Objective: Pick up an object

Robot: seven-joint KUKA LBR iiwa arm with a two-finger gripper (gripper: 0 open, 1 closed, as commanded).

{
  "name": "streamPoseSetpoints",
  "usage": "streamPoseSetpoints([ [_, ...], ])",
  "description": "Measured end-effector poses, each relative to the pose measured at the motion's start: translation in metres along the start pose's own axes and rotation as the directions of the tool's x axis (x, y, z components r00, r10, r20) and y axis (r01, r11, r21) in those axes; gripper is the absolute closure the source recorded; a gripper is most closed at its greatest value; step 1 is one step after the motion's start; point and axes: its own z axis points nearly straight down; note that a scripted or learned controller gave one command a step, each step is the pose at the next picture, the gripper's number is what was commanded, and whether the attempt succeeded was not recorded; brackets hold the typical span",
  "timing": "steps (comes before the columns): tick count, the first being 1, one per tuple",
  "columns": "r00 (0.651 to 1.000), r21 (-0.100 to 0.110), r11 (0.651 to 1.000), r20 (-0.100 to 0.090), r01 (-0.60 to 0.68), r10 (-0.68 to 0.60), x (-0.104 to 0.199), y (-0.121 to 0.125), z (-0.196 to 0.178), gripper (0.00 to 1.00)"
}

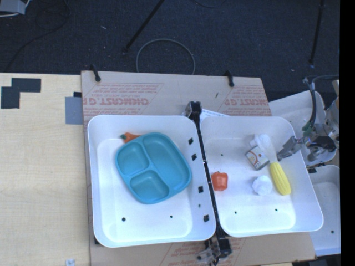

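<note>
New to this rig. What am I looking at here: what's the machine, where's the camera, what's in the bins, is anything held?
One camera, fixed above a bench, looks down at a slant on two shallow white bins set side by side. The machine is a robot arm that reaches in from the right of the picture; its pincer sits at the right bin's right rim. From here I cannot tell how it is set, and nothing shows clearly in its grip.

The left bin holds a blue divided plate, with a small orange item peeking out at its upper left edge.

The right bin holds a yellow corn cob, a small white lump just left of it, a white and brown packet-like item above those, and an orange-red toy pepper near the divider.

The job is to pick up any one object.
</note>
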Motion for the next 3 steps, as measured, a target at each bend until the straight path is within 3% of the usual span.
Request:
streamPoseSetpoints([
  [1, 1.000, -0.012, 1.000, 0.003, 0.002, -0.002, 0.000, 0.002, -0.006, 0.00],
  [3, 1.000, -0.004, 1.000, 0.000, 0.002, -0.002, 0.008, 0.008, 0.112, 0.00],
])
